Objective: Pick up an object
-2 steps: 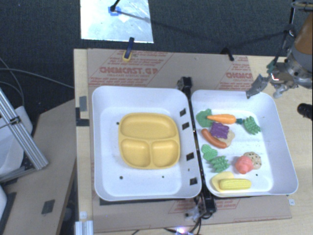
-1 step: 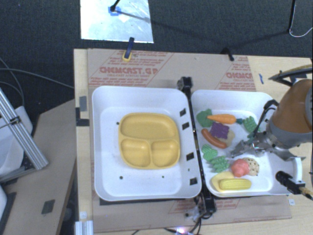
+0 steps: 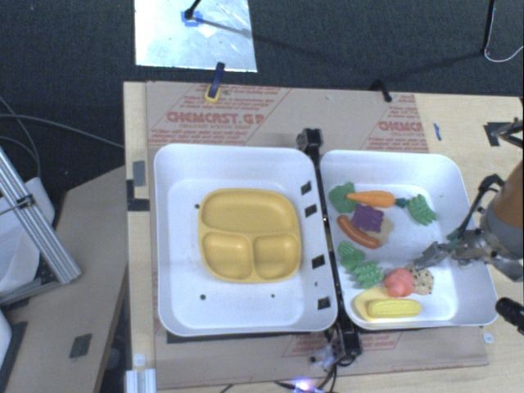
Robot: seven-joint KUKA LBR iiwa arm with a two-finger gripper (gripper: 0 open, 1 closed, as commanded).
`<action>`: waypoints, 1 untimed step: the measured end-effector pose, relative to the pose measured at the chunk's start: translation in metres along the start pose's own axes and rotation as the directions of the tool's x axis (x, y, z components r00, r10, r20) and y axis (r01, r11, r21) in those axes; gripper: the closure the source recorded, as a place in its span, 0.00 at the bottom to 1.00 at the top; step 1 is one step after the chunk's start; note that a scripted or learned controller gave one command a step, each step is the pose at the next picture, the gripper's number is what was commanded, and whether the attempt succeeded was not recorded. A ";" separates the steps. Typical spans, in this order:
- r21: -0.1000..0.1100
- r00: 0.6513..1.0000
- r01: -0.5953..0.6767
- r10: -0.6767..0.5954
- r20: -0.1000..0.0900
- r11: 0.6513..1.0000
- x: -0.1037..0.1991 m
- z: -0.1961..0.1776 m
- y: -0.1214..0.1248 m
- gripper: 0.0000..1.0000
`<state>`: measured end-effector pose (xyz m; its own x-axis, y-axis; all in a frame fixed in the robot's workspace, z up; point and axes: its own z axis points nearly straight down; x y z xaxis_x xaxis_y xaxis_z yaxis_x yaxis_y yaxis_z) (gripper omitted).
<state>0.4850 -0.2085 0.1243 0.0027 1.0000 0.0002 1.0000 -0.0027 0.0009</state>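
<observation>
One target nearest: pink round toy (image 3: 399, 282) | lies just left of and below tool (image 3: 431, 255) in right bin (image 3: 446, 170) | tool's opening: cannot tell, nothing visibly held

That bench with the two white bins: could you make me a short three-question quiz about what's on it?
1. True or false: the yellow divided tray lies in the right bin.
2. Which toy lies nearest the front edge of the right bin: A) carrot, B) corn cob, C) purple cabbage?
3. Fill in: the end effector hovers beside the pinkish-red ____.

Key: 1 false, it lies in the left bin. 2 B. 3 ball-shaped toy.
</observation>
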 end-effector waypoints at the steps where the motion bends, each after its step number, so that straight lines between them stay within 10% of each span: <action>1: -0.003 1.000 0.003 -0.003 0.001 1.000 0.002 -0.009 0.003 1.00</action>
<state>0.4880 -0.2068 0.1336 -0.0007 1.0000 -0.0007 1.0000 0.0007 0.0042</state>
